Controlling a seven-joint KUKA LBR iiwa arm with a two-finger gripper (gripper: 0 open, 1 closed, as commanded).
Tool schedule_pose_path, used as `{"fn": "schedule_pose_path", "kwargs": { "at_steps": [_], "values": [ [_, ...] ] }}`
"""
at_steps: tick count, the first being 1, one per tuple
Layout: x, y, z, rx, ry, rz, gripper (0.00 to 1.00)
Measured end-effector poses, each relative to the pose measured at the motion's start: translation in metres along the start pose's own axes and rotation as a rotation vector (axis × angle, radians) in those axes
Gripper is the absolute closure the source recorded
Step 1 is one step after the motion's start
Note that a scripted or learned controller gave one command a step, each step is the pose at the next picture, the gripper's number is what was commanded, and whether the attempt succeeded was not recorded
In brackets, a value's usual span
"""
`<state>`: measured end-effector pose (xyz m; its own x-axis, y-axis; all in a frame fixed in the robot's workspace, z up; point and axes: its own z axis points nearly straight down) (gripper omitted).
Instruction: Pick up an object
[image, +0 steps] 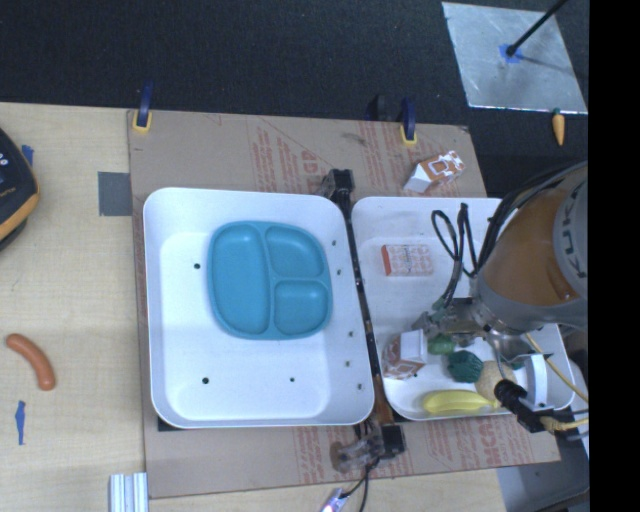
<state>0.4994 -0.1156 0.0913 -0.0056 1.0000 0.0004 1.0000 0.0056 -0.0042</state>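
Your gripper (448, 322) sits low in the right bin (470, 212), just above the green toys; can't tell its state, the wrist hides it. Nearest targets: dark green lump (464, 365) and smaller green piece (441, 345), touching or nearly so, w/ a yellow banana (455, 402) along the front wall. Prob. light plastic, stiff, smooth, so slippery. I'd take the lump across its narrow sides; the banana mid-body, across the curve. The left bin (165, 300) holds a blue divided plate (268, 278).
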Motion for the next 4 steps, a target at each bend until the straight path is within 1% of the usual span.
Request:
{"fn": "schedule_pose_path", "kwargs": {
  "at_steps": [1,2,3,4],
  "values": [
    [-0.001,0.000,-0.010,0.001,-0.001,-0.003,1.00],
    [-0.036,0.039,-0.039,-0.003,-0.001,0.002,1.00],
    [-0.036,0.039,-0.039,-0.002,0.000,0.001,0.00],
    [0.007,0.024,0.000,0.000,0.000,0.000,0.00]
  ]
}}
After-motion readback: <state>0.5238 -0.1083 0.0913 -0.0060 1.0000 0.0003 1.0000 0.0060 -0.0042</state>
